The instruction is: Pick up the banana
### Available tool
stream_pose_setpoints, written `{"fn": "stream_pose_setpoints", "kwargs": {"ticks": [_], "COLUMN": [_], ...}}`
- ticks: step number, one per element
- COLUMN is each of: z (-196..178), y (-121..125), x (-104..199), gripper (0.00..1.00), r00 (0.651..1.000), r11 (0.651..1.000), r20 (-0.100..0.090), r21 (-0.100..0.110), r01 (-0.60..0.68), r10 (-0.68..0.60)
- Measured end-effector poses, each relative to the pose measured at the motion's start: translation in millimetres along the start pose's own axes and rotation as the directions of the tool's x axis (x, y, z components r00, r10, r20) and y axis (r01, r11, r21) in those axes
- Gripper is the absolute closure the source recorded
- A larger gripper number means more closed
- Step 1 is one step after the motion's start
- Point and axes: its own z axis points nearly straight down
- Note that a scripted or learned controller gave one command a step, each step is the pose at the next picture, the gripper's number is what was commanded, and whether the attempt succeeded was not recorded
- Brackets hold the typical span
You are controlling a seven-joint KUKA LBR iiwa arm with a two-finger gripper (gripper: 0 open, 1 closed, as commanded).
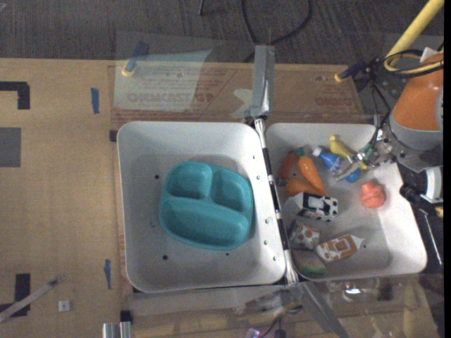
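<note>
Single overhead view. Two white bins sit side by side on the counter. The left bin (141, 160) carries a teal divided plate (206, 205) near its middle and nothing else that I can make out. The right bin (405, 241) carries the clutter.

Banana: a small yellow piece (339, 147) lies near the back edge of the right bin, just beside a blue item (330, 160). It is small in this view, and I read it as the banana by colour and shape. It rests on the bin floor, not lifted.

Other contents of the right bin: an orange carrot-like piece (310, 174) and a darker orange one (288, 166) toward the left wall, a black-and-white block (320, 205) near the middle, a red-orange lump (372, 195) toward the right wall, and two small printed cartons (339, 248) (304, 236) near the front edge.

Arm: the orange band and grey wrist (417, 115) come in over the right bin's back right corner. The hand (361, 158) is low, just beside the banana and the blue item. Its tips are thin and blurred; cannot tell whether they are spread or pressed together, nor whether they touch anything.

Progress, as a judgement: approach looks largely made, with the hand close to the target. No grasp is evident. Closing on the banana and lifting it clear are left.
</note>
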Motion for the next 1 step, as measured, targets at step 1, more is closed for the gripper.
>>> {"fn": "stream_pose_setpoints", "kwargs": {"ticks": [1], "z": [0.2], "y": [35.3], "x": [-12.1], "gripper": [0.0], "r00": [0.997], "r11": [0.997], "r20": [-0.022], "r21": [0.03], "r01": [0.071], "r10": [-0.071]}}
